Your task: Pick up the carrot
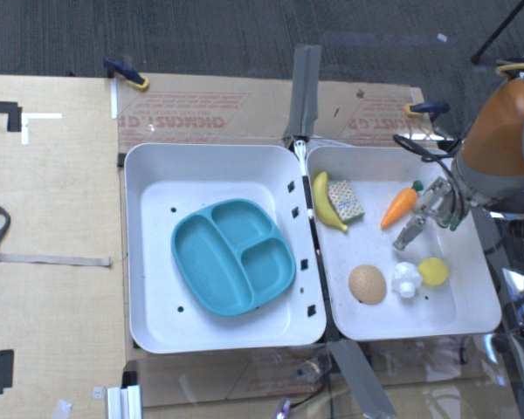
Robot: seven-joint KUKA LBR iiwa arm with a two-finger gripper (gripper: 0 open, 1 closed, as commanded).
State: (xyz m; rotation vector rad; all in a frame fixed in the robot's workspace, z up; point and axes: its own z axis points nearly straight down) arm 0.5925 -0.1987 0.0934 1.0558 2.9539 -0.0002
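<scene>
Carrot-picking task at an early stage: the orange tapered plastic carrot lies free on the floor of the right-hand shallow white bin, green stub end toward the upper right, not yet grasped or lifted. The two-finger metal gripper of the grey arm with the orange band hangs over the same bin, just beside the carrot on its lower right. Its fingers point down and to the left and stand slightly apart; nothing lies between them. By this judgement, the approach is largely made, while closing on the carrot and raising it remain.

Other contents of the right bin: a yellow banana touching a yellow-patterned sponge block, a tan round ball, a small white object and a yellow lemon-like piece. In the left-hand white bin rests a teal three-compartment plate.
</scene>
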